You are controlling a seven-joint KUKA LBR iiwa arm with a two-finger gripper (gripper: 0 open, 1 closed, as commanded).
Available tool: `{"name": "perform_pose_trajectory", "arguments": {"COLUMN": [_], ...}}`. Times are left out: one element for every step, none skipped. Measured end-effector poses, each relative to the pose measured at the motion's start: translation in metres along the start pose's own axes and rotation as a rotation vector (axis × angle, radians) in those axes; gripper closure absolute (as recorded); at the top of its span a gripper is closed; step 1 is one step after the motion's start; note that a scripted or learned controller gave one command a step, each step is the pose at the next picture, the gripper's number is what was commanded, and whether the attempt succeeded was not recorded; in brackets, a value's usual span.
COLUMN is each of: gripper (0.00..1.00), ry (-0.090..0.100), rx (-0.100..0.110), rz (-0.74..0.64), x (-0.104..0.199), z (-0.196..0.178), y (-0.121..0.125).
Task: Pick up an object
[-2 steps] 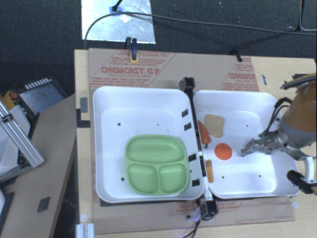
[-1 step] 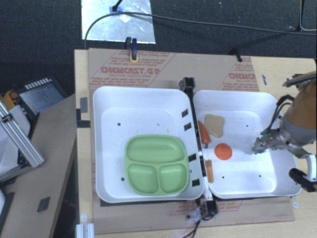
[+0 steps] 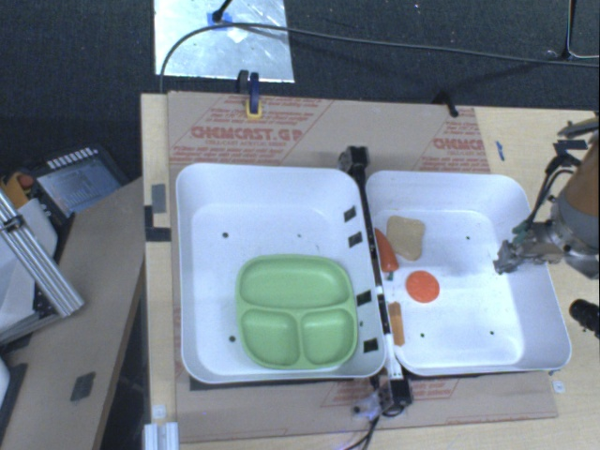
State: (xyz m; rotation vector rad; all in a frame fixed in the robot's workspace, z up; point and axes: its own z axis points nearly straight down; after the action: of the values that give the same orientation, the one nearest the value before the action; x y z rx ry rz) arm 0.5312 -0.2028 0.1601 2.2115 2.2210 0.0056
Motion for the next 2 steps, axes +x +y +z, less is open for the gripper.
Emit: {"name": "perform_pose_trajectory", "arguments": {"gripper": [1.00,1.00], "ry": [0.000,0.004], "rx": [0.000,0.002], "rz": [0.000,-0.006], "x": [-0.001,0.052], "z": [-0.054,-0.067], "y": [0.002,0.016]}}
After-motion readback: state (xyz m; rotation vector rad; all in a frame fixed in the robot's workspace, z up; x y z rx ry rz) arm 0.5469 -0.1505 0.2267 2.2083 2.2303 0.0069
